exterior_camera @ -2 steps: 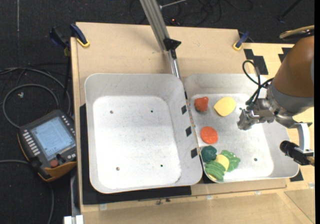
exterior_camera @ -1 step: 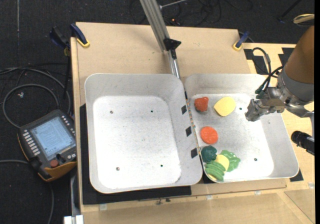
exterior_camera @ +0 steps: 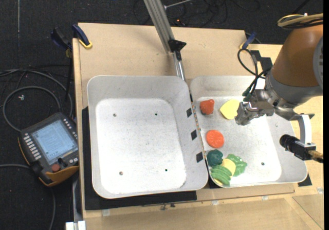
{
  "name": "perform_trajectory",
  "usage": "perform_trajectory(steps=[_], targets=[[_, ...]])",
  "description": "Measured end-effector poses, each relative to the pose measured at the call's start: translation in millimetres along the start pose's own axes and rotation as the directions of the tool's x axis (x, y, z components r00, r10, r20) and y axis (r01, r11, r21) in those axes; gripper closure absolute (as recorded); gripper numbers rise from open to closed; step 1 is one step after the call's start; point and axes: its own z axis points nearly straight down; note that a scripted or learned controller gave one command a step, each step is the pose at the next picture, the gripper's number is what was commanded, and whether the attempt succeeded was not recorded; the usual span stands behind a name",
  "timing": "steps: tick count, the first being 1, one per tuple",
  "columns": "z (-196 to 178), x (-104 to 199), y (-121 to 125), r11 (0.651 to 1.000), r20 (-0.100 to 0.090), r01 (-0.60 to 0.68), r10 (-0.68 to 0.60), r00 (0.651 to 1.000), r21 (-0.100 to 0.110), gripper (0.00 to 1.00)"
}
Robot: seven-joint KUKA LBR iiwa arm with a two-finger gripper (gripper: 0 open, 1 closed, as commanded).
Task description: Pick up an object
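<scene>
The right bin [exterior_camera: 267, 144] holds several small objects. A red-orange piece [exterior_camera: 207, 106] lies near its far left, with a yellow piece [exterior_camera: 229, 109] just to its right. An orange round piece [exterior_camera: 215, 138] sits lower, and a dark green piece [exterior_camera: 215, 158] and a yellow-green piece [exterior_camera: 231, 166] lie at the near left corner. My gripper [exterior_camera: 243, 116] hangs over the right bin, right beside the yellow piece's right edge. Nothing shows between its fingers.
The left bin [exterior_camera: 136, 136] lies beside the right one, with a divider edge [exterior_camera: 195, 126] between them. A metal pole [exterior_camera: 157, 10] slants in from the top. A teach pendant [exterior_camera: 49, 146] sits off the bench at left.
</scene>
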Motion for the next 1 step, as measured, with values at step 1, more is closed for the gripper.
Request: perform_trajectory(steps=[1], targets=[[2.7, 55.5, -14.6, 1.000, 0.000, 0.000, 0.000, 1.000, 0.002, 1.00]])
